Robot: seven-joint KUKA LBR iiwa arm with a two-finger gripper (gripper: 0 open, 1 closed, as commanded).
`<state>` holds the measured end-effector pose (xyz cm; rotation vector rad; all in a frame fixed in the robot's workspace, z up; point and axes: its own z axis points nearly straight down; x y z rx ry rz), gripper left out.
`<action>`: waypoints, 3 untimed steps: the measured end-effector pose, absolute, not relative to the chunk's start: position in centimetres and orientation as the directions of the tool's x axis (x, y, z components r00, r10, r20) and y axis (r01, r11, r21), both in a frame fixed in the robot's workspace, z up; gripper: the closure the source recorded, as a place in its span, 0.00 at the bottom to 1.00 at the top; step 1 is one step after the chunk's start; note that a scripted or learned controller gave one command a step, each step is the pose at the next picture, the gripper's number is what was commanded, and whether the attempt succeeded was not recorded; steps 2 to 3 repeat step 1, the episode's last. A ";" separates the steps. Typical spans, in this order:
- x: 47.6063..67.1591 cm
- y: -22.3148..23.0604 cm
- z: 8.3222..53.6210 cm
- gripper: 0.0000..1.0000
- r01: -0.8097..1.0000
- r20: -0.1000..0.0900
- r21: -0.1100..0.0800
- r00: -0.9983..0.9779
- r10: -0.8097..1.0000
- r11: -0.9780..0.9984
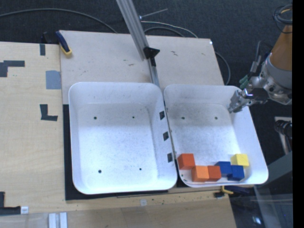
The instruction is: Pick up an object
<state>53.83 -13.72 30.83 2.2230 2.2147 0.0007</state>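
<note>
The gripper (236, 103) hangs over the right bin's (204, 91) far right rim, whether it is open or closed too blurred to tell, while the blocks (213, 167) crowd the near right corner, leaving open floor between.

One fixed camera looks down at a slant on the desk (190, 56) from well above — far enough to take in both white bins: the left bin (76, 127) mid-frame, the right bin (251, 132) beside it, the arm (280, 65) entering beyond that.
</note>
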 end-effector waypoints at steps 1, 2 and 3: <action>49.0 -20.2 32.8 1.00 1.000 -0.004 0.001 0.007 1.000 -0.007; 49.0 -20.2 32.8 1.00 1.000 -0.004 0.001 0.007 1.000 -0.007; 49.0 -20.2 32.8 1.00 1.000 -0.004 0.001 0.007 1.000 -0.007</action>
